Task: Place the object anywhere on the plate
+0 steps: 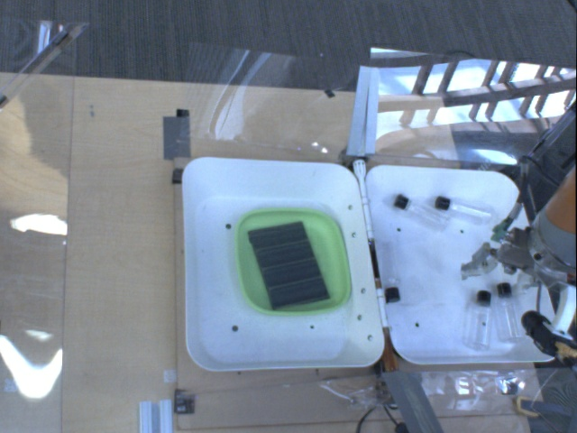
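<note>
Dark ridged object (288, 265) lies flat on the green plate (339, 251) in the left bin (203, 269). Over the right bin (424, 327), the gripper (491, 260) hangs among clear vials (478, 325), grasping nothing; its finger spread cannot be told.

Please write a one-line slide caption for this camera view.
Green plate carrying a dark ridged block in the left bin; gripper above clear vials in the right bin.
</note>
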Robot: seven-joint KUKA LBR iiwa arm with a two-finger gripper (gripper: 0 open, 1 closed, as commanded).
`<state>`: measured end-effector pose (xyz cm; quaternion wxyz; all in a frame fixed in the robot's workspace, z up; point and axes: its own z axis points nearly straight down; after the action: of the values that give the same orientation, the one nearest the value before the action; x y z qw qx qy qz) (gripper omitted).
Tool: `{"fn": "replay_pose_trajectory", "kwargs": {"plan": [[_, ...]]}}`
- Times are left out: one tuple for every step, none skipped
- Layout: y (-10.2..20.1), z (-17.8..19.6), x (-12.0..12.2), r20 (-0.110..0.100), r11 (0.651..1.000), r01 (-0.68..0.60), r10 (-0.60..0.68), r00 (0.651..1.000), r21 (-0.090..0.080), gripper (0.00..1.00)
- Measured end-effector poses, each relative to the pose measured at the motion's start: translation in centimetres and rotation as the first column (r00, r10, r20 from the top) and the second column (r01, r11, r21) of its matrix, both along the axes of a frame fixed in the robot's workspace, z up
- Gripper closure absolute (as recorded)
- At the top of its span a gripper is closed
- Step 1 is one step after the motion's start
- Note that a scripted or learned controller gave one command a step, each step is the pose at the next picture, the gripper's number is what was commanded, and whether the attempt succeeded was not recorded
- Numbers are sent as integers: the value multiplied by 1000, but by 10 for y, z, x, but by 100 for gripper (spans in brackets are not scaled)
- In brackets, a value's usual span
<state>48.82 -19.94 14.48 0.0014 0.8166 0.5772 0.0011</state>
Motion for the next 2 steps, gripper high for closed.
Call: {"fn": "replay_pose_trajectory", "kwargs": {"plan": [[1, 124, 1, 4, 1000, 16, -16, 1000, -2, 0], [44, 108, 1, 2, 996, 87, -87, 996, 0, 0]]}}
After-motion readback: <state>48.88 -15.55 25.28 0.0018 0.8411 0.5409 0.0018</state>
